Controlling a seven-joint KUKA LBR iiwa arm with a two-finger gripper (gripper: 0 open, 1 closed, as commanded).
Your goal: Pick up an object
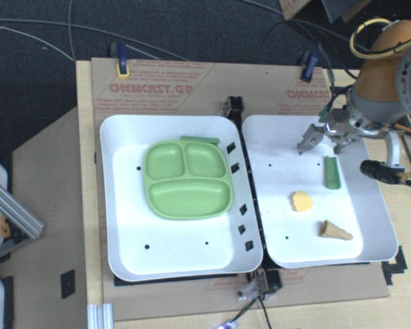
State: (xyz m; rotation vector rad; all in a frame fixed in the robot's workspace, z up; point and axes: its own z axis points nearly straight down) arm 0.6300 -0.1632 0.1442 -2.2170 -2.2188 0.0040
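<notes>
The right bin (281, 184) holds three small things: a green stick-shaped piece (331, 172) lying upright in the picture, a round yellow piece (302, 201) and a tan wedge (335, 232) near the front. My gripper (325, 140) hangs over the bin's back part, just above and left of the green piece's top end. Its fingers (308, 142) are spread apart with nothing between them.
A green divided plate (188, 180) lies in the left bin (123, 232). A row of black clips (238, 184) runs along the seam between the bins. The arm's grey wrist and orange band (383, 74) reach in from the upper right.
</notes>
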